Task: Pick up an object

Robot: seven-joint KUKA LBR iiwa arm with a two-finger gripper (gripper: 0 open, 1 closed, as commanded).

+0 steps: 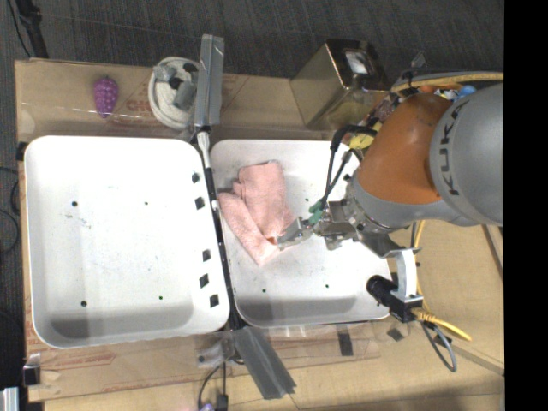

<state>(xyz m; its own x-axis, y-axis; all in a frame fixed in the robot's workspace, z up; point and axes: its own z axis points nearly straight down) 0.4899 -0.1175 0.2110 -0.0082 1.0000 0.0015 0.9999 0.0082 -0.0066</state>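
Right shallow white bin | crumpled pink cloth by its left wall | gripper at cloth's edge; we cannot tell its opening

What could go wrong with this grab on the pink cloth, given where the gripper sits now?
1. The gripper meets the pink cloth at its lower right edge, so it may pinch only a fold that slips out on the lift.
2. The cloth lies crumpled against the divider between the bins; a lifted corner could drag the rest against it.
3. Loose cables hang by the wrist above the right bin and might snag.
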